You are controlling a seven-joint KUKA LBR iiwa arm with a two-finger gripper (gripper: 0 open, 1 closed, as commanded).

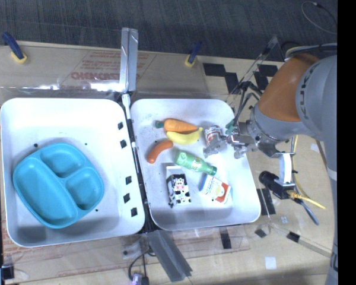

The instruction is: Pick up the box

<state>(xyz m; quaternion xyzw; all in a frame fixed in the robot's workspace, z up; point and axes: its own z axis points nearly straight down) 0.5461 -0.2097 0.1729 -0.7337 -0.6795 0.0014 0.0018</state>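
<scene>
From here my two-finger gripper (216,142) sits above the green plastic bottle (195,162); finger state I cannot tell. Descending, it risks nudging that bottle onto the white-and-orange carton box (216,190) just below it.

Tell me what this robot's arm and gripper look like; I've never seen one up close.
The arm is thick and rounded, grey, with a broad orange band above the wrist. It narrows to a small metallic gripper with dark parts, and thin dark cables run alongside the wrist.
</scene>
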